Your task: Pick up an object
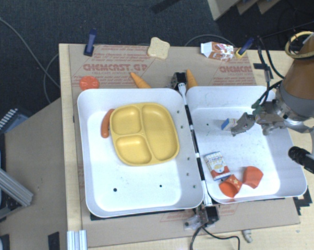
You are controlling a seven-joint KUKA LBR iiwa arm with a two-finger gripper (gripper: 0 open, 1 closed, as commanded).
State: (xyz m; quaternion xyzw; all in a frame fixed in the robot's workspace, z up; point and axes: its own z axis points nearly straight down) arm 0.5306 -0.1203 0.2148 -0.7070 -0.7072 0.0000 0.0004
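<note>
Three small things lay in the right bin (pixel 282 186), carton (pixel 217 165) and two red pieces (pixel 252 176) near its front, blue bit (pixel 225 123) just beside the gripper (pixel 241 127), finger spread impossible to tell, yellow plate (pixel 144 133) in the left bin (pixel 94 181).

Two bins side by side on the bench (pixel 68 139): left bin (pixel 94 191), right bin (pixel 282 181), their inner edges touching. In the left bin: divided tray (pixel 145 133) toward the back, sausage (pixel 105 124) just beside the tray's left edge. In the right bin: small block (pixel 225 123) near the back, gripper (pixel 246 124) just right of it; carton (pixel 217 165) at front-left, two toy pieces in front, one (pixel 230 187) touching the carton, the other (pixel 253 176) to its right. Behind the bins on the bench: disc (pixel 88 82), clip (pixel 90 41), bread slice (pixel 158 48), carrot (pixel 140 80), packet (pixel 217 50).
</note>
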